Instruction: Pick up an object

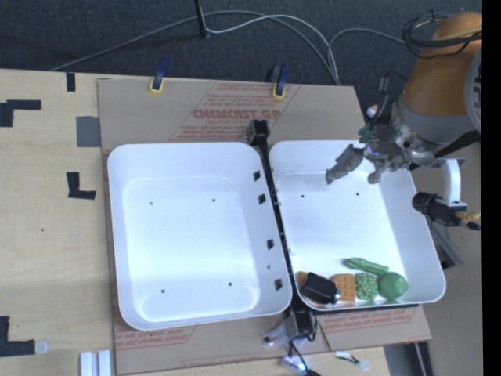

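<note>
Objects for picking lie bunched along the near edge of the right bin (407, 210): a black block (319, 288) at the left of the row, then an orange piece (343, 286), a green-and-yellow textured piece (365, 286), and a round green ball (393, 286) at the right. A long green pod-shaped item (366, 265) rests just behind the textured piece, slanted. They sit close together, some touching.

The end effector (354, 170) hovers over the far part of the same bin, well apart from the row, its two dark fingers spread wide with nothing between them. The grey arm with its orange band (438, 84) comes in from the right.

The left bin (188, 233) sits beside the right one, the two joined along a black strip with clips (270, 210). Both rest on a brown cardboard sheet (227, 108) laid on a pale wooden surface (47, 210), held at the far edge by two clamps, one (160, 75) to the left and one (279, 82) to the right. Black tape marks (77, 185) dot the wood. Beyond lies dark carpet (102, 14) crossed by cables (258, 22).

Red lettering (235, 114) is printed on the cardboard, too blurred to read surely.
</note>
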Motion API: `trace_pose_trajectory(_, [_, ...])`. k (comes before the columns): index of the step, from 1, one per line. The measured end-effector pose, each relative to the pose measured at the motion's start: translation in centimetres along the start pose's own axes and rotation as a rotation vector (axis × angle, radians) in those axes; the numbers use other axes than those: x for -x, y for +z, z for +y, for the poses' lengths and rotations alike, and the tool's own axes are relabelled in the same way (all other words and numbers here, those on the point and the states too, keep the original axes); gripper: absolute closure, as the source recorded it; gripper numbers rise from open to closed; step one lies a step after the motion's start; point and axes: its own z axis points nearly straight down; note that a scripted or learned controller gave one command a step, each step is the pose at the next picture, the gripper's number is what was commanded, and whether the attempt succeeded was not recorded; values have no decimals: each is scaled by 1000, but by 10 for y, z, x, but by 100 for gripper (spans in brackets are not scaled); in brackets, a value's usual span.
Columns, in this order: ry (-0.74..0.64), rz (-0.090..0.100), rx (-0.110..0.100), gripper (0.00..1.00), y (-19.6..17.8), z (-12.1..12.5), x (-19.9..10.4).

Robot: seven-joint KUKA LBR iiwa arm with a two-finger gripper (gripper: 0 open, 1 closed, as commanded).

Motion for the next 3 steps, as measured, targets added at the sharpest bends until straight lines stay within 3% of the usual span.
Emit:
trace_pose_trajectory(1, [-1,0,8,0,-4,1,0])
trace_pose_trajectory(3, [-1,0,4,0,99,7,3])
